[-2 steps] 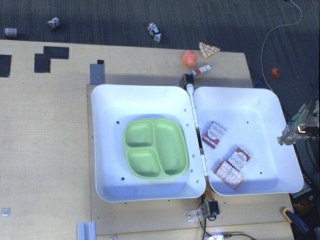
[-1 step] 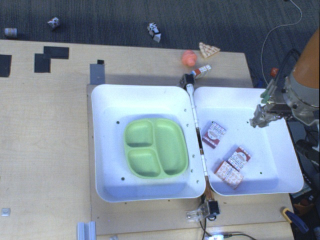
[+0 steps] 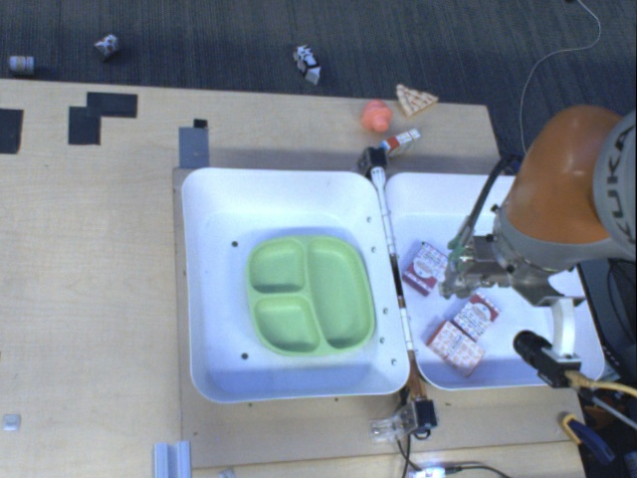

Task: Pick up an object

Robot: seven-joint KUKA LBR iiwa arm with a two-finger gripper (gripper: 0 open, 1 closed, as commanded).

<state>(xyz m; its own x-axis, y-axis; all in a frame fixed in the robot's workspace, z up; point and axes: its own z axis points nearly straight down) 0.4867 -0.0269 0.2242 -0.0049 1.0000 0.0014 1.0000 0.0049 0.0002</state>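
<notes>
Three small red-and-white packets lie in the right bin (image 3: 438,202): one (image 3: 427,266) near the divider, one (image 3: 475,317) in the middle, one (image 3: 455,345) toward the front. My gripper (image 3: 460,279) hangs low over the right bin, between the first and second packets, just right of the first. No packet shows between its fingers. A green three-compartment plate (image 3: 310,293) rests in the left bin (image 3: 219,227).
On the bench behind the bins lie an orange ball (image 3: 376,117), a pizza-slice toy (image 3: 415,99) and a small red-and-white tube (image 3: 401,142). Small bits of clutter sit on the dark floor beyond. The arm's orange band (image 3: 562,182) overhangs the right bin's far right part.
</notes>
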